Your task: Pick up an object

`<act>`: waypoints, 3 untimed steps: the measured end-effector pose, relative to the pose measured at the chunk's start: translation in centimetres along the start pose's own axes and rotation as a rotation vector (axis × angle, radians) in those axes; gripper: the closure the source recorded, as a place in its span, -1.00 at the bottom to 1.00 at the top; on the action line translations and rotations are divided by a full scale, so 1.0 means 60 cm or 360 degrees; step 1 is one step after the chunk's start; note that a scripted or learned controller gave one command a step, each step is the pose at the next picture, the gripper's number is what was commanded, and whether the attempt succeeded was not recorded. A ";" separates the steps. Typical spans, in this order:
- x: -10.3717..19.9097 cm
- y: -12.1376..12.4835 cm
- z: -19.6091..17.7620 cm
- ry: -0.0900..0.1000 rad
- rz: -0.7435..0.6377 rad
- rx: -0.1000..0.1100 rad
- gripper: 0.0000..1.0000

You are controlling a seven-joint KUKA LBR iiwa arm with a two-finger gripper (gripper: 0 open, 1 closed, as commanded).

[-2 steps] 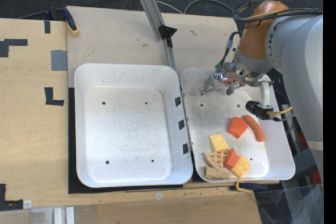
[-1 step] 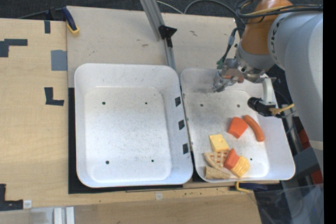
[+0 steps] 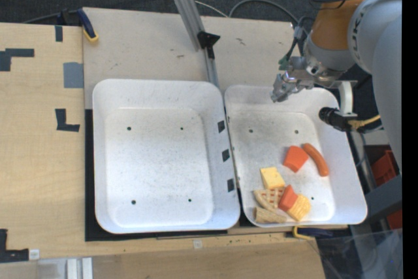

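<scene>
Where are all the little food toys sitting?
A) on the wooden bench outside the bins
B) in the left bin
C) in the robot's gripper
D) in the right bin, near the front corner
D: the orange sausage, the orange-red block, the yellow block and the waffle pieces all lie in the right bin, clustered toward its near right part, while the gripper hangs over that bin's far edge, apart from them.
</scene>
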State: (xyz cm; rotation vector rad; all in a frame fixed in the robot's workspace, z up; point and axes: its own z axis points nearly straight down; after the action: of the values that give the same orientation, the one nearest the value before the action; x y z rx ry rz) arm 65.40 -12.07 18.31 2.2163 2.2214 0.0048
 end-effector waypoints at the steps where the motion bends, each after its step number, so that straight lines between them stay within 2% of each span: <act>1: 0.002 0.007 -0.072 0.0000 0.0001 0.0001 1.00; 2: 0.003 0.009 -0.121 0.0000 0.0001 0.0003 1.00; 3: 0.092 -0.030 -0.099 0.0003 -0.0005 0.0013 1.00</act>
State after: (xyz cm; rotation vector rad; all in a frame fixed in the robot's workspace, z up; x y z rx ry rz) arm 63.58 -6.56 24.26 2.2179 2.2300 -0.0026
